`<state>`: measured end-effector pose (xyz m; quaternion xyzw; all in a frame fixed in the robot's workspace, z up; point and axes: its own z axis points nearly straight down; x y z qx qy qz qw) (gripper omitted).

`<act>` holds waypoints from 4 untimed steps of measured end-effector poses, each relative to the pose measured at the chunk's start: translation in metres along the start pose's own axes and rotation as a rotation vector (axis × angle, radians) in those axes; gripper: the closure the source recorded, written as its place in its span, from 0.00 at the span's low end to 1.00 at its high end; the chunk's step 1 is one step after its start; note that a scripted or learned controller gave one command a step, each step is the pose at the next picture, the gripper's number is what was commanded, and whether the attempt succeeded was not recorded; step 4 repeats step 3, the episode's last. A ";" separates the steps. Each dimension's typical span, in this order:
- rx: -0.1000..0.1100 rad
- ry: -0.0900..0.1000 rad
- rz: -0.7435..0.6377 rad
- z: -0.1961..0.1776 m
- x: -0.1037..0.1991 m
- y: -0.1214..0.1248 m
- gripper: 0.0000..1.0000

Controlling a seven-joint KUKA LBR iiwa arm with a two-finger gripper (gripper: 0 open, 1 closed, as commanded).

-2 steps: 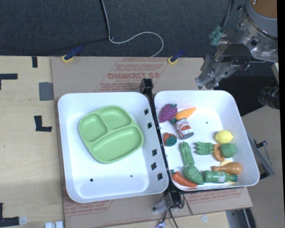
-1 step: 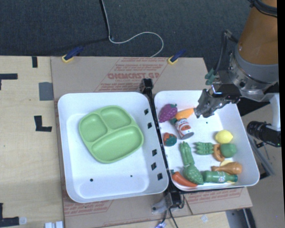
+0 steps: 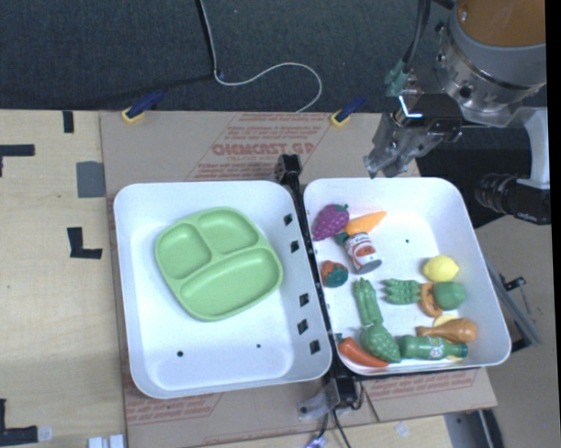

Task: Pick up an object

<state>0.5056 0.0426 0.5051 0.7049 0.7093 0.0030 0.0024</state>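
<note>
The fingers (image 3: pixel 389 161) hang above the far rim of the right bin (image 3: pixel 464 207); whether they are parted or closed cannot be told, and nothing shows between them. Below and nearer the camera lie the purple grapes (image 3: pixel 330 220), small can (image 3: pixel 362 251) and yellow lemon (image 3: pixel 440 268).

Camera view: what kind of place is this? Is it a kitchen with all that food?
Probably a robot test bench, not a kitchen. The food looks like plastic toys lying in a white bin, a grey robot arm hangs above, and cardboard and a loose cable lie around.
</note>
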 end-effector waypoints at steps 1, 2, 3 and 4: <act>0.004 -0.001 0.004 -0.032 -0.011 -0.022 1.00; 0.009 0.000 -0.001 -0.029 0.051 -0.022 1.00; 0.024 -0.004 0.008 0.100 -0.003 -0.024 1.00; 0.024 -0.004 0.008 0.100 -0.003 -0.024 1.00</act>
